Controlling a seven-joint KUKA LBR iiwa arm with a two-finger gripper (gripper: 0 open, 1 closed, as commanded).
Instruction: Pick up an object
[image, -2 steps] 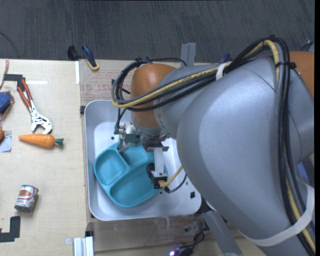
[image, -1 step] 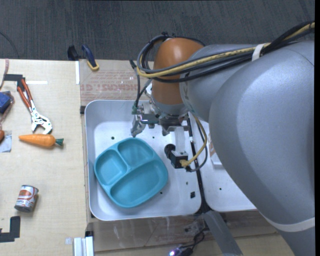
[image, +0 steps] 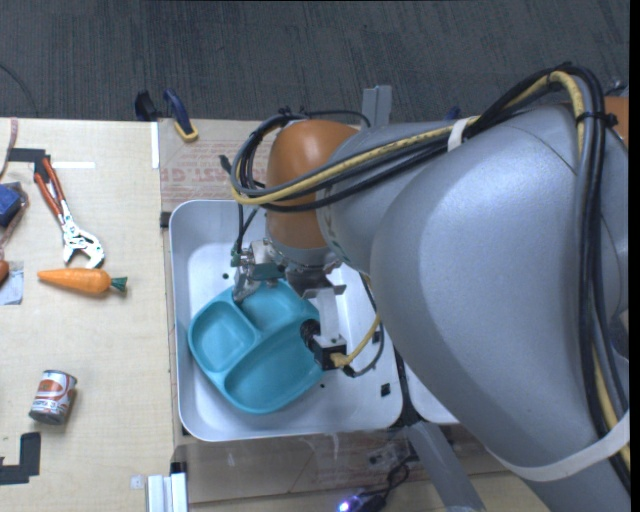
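Note:
A teal divided plate (image: 250, 352) lies tilted in the left white bin (image: 188, 262), toward its front left. The arm's wrist with its orange band (image: 300, 165) hangs over the bin's middle, and the gripper (image: 268, 282) sits right at the plate's far rim. Its fingers are buried behind the wrist body and cables.
On the wooden bench left of the bin lie a carrot (image: 76, 282), a red-handled wrench (image: 68, 226) and a small can (image: 52, 395). The big grey arm body (image: 500, 280) covers the right bin and much of the right side. Clamps (image: 178, 112) sit at the bench's far edge.

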